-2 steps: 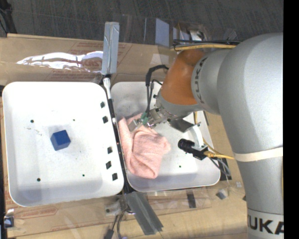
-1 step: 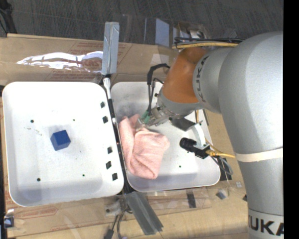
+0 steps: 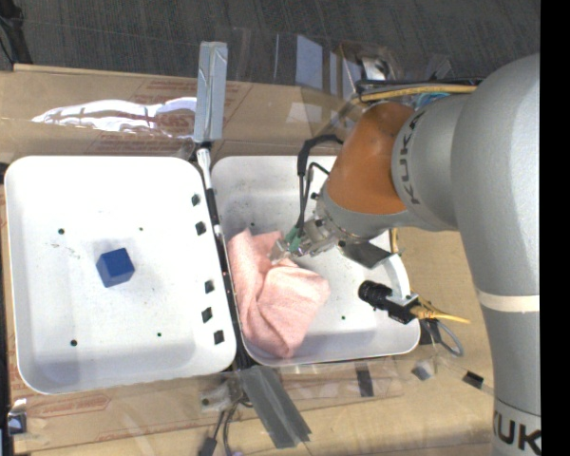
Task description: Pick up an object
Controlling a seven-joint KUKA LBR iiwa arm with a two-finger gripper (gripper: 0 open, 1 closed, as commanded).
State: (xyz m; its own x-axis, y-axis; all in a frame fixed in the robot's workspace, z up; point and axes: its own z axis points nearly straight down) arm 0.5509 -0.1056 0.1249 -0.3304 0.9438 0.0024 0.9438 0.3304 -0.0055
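From above the bench, the right bin [image 3: 356, 348] holds a crumpled pink cloth [image 3: 277, 297] against its left wall. The gripper [image 3: 299, 243] is down at the cloth's upper edge, touching or just over a raised fold; whether it is clenched or released I cannot tell. The left bin [image 3: 38, 255] contains a small blue cube [image 3: 116, 266], well apart from the arm. Judged: the cloth is light, soft and limp (it will drape and stretch, not lift as one piece). A pinch on a bunched ridge near its middle looks soundest.
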